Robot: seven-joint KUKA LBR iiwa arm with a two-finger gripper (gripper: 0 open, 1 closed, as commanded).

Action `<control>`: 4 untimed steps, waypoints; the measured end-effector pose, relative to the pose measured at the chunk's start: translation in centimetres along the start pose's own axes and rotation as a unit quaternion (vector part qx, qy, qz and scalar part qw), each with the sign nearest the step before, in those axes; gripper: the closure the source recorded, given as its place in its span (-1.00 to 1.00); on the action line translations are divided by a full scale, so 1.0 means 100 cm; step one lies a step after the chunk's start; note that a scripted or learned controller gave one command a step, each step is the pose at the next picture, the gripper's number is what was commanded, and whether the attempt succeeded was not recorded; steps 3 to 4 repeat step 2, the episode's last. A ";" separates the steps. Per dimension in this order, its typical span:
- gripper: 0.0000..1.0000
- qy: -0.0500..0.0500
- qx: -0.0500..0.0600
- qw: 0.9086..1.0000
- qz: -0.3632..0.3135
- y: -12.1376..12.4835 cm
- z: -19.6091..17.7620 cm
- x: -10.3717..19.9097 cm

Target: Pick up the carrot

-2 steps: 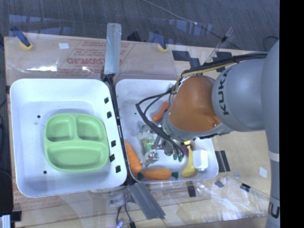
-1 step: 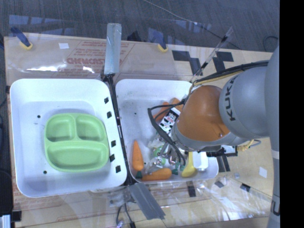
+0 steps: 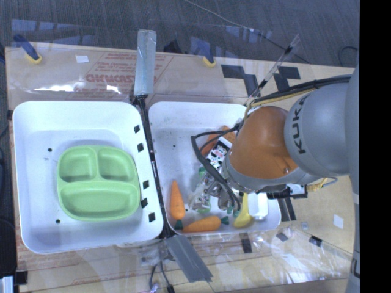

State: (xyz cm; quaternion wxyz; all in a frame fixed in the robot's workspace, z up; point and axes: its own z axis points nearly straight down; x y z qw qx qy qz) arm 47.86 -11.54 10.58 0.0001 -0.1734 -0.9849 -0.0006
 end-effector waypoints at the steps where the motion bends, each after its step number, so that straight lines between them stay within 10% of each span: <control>1: 1.00 -0.001 0.001 0.998 -0.058 0.019 0.013 0.008; 2: 1.00 -0.001 0.000 0.998 0.059 0.019 0.001 0.009; 4: 1.00 -0.001 0.000 0.998 0.059 0.019 0.001 0.009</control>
